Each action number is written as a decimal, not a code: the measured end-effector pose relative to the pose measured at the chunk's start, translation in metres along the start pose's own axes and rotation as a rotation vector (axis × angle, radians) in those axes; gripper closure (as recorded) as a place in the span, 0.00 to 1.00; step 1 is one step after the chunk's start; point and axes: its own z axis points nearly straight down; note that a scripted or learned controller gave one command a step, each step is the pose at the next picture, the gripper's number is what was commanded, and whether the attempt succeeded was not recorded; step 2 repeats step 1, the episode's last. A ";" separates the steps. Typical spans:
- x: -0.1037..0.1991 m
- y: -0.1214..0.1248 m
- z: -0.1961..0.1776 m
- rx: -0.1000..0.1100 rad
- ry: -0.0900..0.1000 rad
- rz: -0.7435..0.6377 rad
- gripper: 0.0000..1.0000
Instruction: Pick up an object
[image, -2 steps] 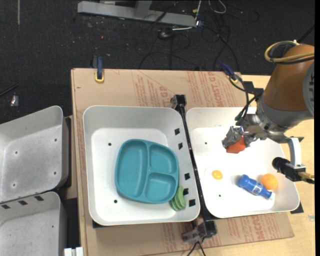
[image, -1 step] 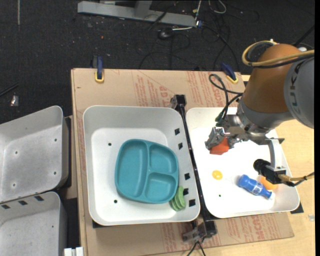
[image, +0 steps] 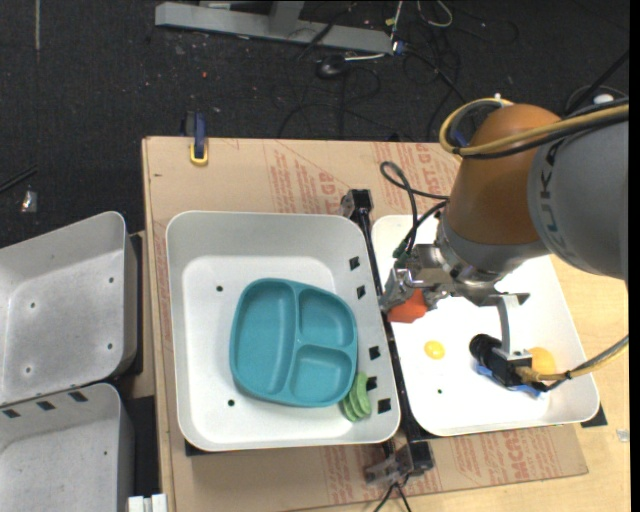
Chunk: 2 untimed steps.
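My gripper (image: 408, 287) hangs over the left edge of the right bin (image: 560, 300), close to the wall between the two bins. A small red-orange object (image: 406, 311) lies right under it, and the gripper partly covers its top. I cannot see whether the object sits between the fingers. A small yellow piece (image: 434, 350) lies on the bin floor just to the lower right of it.
The left bin (image: 190, 300) holds a teal divided plate (image: 295, 342), with a green ridged object (image: 356, 398) at the plate's lower right edge. The arm's grey and orange body (image: 520, 190) covers the right bin's upper part. Two more white trays (image: 60, 300) stand at far left.
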 end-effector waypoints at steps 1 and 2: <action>0.057 -0.008 -0.001 0.000 0.000 -0.002 1.00; 0.057 -0.008 -0.001 0.000 0.000 -0.002 1.00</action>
